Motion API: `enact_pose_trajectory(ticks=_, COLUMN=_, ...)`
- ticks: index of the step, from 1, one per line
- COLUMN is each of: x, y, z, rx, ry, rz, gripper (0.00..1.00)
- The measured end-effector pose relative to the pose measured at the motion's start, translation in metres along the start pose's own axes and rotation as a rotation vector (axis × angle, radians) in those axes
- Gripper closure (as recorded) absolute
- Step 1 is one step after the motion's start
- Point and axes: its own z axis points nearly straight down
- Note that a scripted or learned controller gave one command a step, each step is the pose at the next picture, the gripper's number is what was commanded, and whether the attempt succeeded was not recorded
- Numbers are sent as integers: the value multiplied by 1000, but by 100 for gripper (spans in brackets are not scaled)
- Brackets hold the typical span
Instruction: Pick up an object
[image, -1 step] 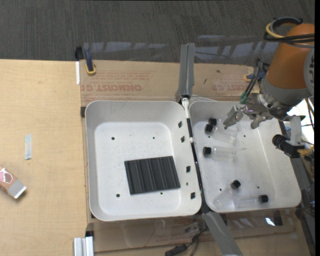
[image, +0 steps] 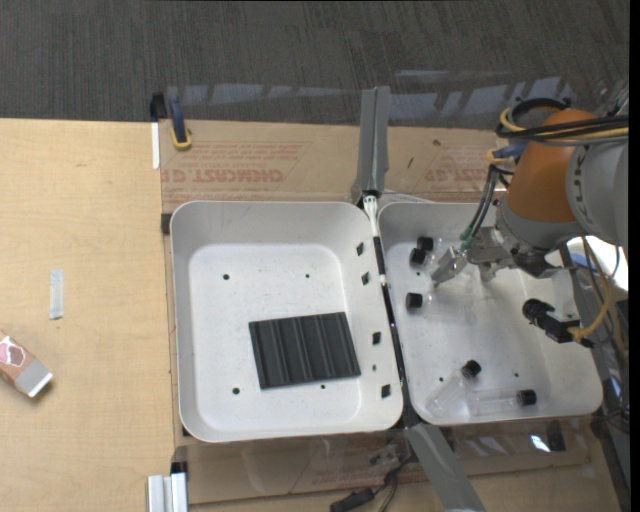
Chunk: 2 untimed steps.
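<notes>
My gripper (image: 447, 266) hangs low over the upper middle of the right bin (image: 590, 395), below the grey wrist and its orange band (image: 548, 172). A small black piece (image: 423, 244) lies just to its upper left. Another black piece (image: 414, 300) sits a little below and left of it. Near the bin's front, a black-capped clear vial (image: 460, 385) lies beside a clear tube with a black end (image: 503, 400). I see nothing held in the gripper.
In the left bin (image: 190, 330) lies a black ribbed rectangular mat (image: 304, 349). A grey divider bar (image: 373, 140) rises between the bins at the back. Yellow and black cables (image: 585, 300) hang by the arm at the right. On the wooden bench, far left, lies a small packet (image: 22, 366).
</notes>
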Motion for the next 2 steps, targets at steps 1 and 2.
enact_pose_trajectory(ticks=1, x=-1, y=-2, z=-8, rx=6, ry=2, rz=4, gripper=100)
enact_pose_trajectory(ticks=2, x=-1, y=-1, z=-8, rx=4, ry=1, rz=3, gripper=0)
